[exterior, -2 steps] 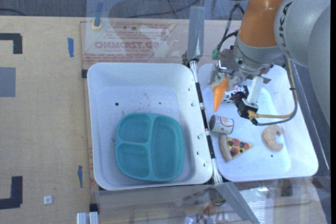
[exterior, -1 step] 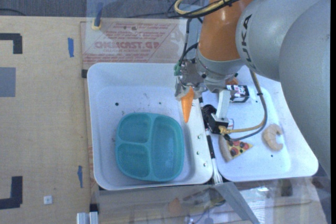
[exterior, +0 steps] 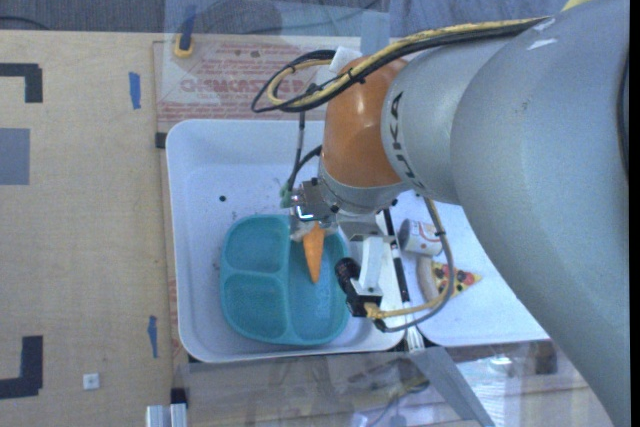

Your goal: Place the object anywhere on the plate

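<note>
A teal divided plate [exterior: 255, 290] lies in the front part of the left white bin [exterior: 190, 175]. An orange carrot-shaped object [exterior: 313, 255] shows over the plate's large right compartment, thick end up and tip pointing toward the front. Its thick end meets the underside of my gripper [exterior: 306, 223], which hangs right above the plate's upper right edge. The orange wrist band and grey arm hide most of the gripper. Whether the carrot rests on the plate or hangs just above it cannot be told.
The right bin [exterior: 500, 315] holds a toy pizza slice [exterior: 457, 283] and a small white and red object [exterior: 425, 235]. Black and yellow cables [exterior: 385, 310] trail from the wrist over the divide between the bins. The arm covers the right side.
</note>
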You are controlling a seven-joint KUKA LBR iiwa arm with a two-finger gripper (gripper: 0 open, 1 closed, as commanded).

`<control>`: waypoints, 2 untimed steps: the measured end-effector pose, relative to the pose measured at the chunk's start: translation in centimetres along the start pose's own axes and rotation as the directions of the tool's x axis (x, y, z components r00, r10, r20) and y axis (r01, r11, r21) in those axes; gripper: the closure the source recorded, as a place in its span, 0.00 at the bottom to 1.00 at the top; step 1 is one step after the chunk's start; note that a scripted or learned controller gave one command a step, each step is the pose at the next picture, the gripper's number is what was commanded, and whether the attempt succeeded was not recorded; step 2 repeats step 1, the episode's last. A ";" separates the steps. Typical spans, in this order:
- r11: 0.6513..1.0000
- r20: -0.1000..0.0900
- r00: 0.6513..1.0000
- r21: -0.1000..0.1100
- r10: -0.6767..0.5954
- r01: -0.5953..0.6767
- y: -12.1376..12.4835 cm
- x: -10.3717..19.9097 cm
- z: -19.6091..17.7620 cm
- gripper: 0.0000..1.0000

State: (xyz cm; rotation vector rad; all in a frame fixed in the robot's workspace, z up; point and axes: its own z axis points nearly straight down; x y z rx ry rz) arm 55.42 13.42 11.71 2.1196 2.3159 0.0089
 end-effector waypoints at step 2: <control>1.000 0.000 1.000 0.001 0.001 -0.001 0.0 -0.1 -0.1 0.00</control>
